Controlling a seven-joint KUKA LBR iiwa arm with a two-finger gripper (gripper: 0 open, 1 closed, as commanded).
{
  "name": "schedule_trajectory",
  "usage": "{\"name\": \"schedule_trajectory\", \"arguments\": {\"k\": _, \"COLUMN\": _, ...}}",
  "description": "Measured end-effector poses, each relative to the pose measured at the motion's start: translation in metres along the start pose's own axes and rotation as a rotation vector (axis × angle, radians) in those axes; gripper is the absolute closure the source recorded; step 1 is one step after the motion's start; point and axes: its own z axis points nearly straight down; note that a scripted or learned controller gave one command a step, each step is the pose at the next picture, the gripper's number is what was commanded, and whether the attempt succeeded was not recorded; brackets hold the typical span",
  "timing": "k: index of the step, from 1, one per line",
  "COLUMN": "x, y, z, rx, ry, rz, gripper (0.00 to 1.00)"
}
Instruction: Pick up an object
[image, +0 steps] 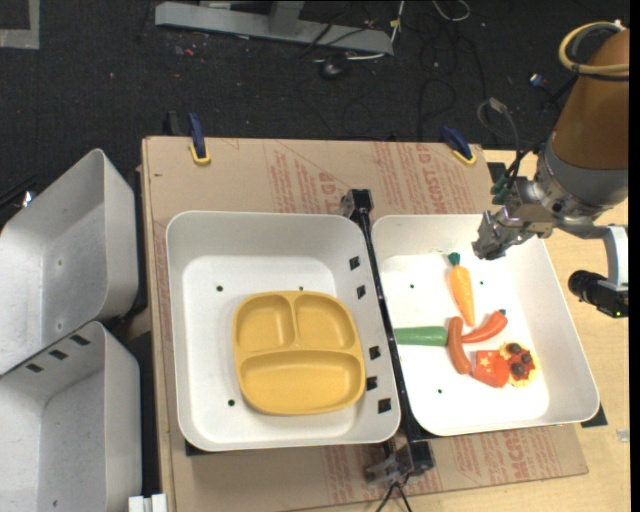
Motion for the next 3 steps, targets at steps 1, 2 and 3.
{"name": "schedule_trajectory", "arguments": {"k": 1, "x": 0.045, "y": 0.010, "z": 0.006, "rx": 0.005, "ry": 0.002, "rz": -0.004, "gripper": 1.00}}
{"name": "schedule_trajectory", "arguments": {"k": 2, "x": 0.096, "y": 0.012, "z": 0.034, "rx": 0.009, "ry": 0.003, "rz": -0.005, "gripper": 1.00}}
{"name": "schedule_trajectory", "arguments": {"k": 3, "x": 0.153, "y": 0.021, "z": 0.038, "rx": 0.005, "ry": 0.003, "rz": -0.006, "gripper": 1.00}}
